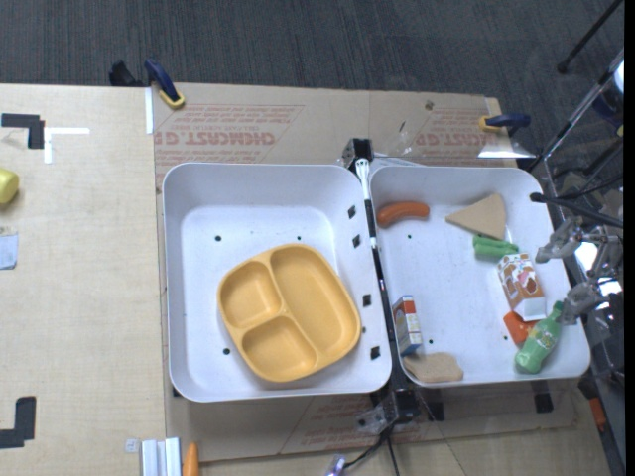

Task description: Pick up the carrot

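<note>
The carrot is a short orange piece near the right bin's front right corner. Its upper end is tucked under a white snack packet, and a green bottle lies against its right side. My gripper hangs at the right rim of the right bin, up and to the right of the carrot and apart from it. It is open, with one finger toward the back, the other toward the front, and nothing between them.
The right bin also holds an orange-red sausage, a tan wedge, a small green piece, a little carton and a tan biscuit. A yellow divided plate lies in the left bin.
</note>
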Motion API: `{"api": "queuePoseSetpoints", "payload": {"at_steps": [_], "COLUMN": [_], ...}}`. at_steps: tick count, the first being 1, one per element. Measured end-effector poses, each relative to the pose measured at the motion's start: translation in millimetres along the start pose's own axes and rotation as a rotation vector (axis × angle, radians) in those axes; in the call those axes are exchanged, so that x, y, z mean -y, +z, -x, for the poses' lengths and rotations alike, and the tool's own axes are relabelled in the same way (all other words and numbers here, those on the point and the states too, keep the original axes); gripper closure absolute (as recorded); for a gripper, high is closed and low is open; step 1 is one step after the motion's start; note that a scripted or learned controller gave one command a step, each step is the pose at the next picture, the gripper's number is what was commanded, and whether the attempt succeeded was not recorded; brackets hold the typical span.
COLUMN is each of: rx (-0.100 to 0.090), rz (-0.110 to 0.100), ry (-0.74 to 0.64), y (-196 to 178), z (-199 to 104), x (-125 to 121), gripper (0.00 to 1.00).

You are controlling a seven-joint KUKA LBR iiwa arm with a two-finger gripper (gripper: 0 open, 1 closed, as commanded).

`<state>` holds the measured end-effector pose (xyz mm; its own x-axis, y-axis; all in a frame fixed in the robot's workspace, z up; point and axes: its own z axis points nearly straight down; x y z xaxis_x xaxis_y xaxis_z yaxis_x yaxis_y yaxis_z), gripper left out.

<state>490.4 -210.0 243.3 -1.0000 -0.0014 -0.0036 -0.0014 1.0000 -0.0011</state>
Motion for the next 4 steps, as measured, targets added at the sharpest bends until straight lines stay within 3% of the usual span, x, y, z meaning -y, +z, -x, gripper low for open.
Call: {"api": "queuePoseSetpoints", "payload": {"at_steps": [1,2,3,4], "rx": [0.001,0.005,-0.001,0.000], "rz": [0.001,-0.001,0.002,0.003], "ry": [-0.026,-0.252,-0.551,-0.623], "y": [51,-131,51,51], "z": [9,48,19,1], "x": [-141,-102,-147,-215], "gripper": [0.00,0.00,0.00,0.00]}}
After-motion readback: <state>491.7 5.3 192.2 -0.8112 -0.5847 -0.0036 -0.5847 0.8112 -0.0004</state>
